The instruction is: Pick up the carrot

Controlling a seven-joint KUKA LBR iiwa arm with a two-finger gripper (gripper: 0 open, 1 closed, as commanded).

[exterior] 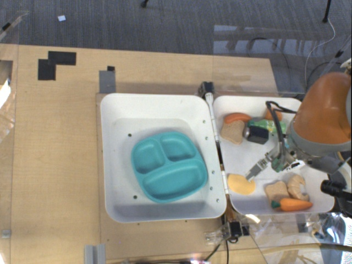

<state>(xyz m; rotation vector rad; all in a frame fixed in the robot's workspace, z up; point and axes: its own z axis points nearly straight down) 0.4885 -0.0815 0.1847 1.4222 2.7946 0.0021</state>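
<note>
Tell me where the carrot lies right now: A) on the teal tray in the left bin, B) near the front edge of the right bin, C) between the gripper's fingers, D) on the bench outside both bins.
B: the carrot lies near the front edge of the right bin, beside a tan food piece.

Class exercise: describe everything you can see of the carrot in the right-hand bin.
The carrot is a small orange toy, smooth like plastic, with a green stub at its left end. It lies flat, roughly lengthwise along the right bin's front edge, near the corner. A tan food piece sits just behind, seemingly touching it. The gripper hovers apart, to its upper left.
</note>
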